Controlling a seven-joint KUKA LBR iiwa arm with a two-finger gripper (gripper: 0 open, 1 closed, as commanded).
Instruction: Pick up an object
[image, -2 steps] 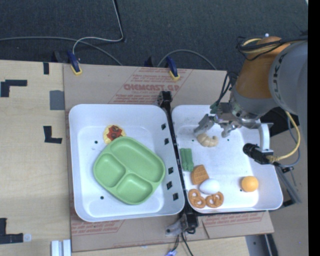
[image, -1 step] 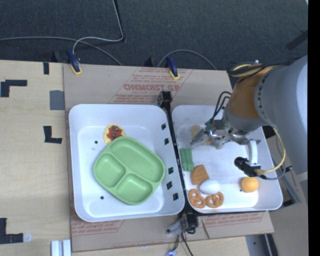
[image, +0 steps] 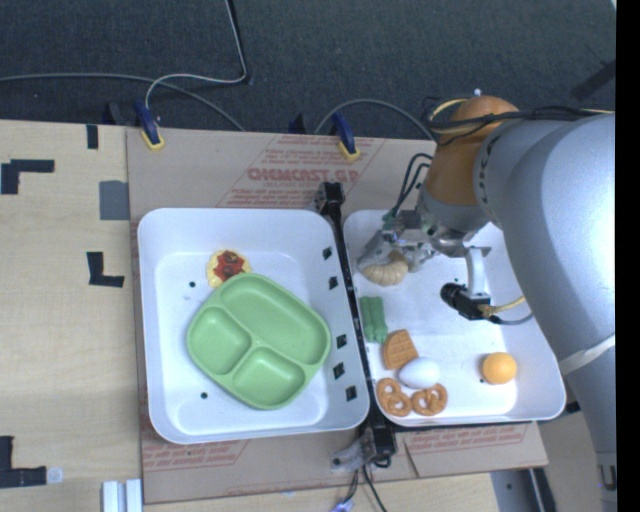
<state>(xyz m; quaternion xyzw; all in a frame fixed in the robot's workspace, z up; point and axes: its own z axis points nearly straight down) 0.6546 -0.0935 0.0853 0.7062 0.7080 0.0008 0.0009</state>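
Observation:
My gripper (image: 398, 246) hangs low over the far left part of the right bin (image: 530, 400), below the orange band of the arm. Right beneath it lies a tan croissant (image: 385, 271), touching or nearly touching the gripper's tip. Further objects lie in the same bin: a green bean-like piece (image: 372, 318), a brown cracker (image: 399, 349), a white egg (image: 420, 373), two pretzels (image: 394, 398) and an orange ball (image: 498, 368).
The left bin (image: 165, 240) holds a green divided plate (image: 260, 340) and a small red-and-yellow pizza toy (image: 228, 266). A black divider with clips (image: 345, 300) runs between the bins. A black connector with a yellow cable (image: 466, 298) hangs by the arm.

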